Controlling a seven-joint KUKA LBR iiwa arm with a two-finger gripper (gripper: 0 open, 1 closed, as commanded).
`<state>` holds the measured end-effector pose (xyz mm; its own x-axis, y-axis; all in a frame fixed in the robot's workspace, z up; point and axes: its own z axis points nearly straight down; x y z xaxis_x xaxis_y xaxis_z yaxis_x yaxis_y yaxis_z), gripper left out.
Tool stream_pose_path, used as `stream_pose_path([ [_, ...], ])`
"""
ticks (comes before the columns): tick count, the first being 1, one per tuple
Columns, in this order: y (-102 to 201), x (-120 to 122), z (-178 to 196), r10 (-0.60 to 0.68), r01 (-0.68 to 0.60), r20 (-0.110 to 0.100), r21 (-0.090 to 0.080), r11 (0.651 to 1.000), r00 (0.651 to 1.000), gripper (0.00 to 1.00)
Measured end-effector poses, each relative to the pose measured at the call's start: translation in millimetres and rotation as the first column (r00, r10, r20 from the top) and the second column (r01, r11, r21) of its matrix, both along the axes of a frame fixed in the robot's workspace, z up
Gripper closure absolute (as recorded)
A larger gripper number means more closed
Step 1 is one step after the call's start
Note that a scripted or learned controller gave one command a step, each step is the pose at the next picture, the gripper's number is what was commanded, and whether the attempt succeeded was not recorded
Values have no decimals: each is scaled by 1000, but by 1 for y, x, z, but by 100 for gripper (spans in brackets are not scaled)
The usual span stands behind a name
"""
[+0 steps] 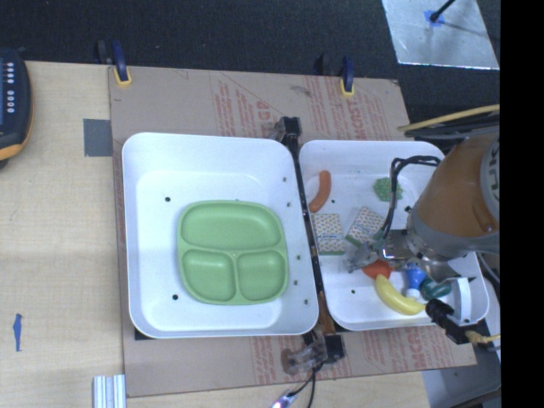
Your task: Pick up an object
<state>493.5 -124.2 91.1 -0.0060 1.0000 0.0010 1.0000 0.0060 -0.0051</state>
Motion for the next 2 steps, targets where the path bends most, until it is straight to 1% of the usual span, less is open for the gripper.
stream_pose_path([
  [1,-1,0,10,3,-3,-2,-1,1000,1000,100],
  [2,-1,0,10,3,-3,-1,-1,1000,1000,0],
])
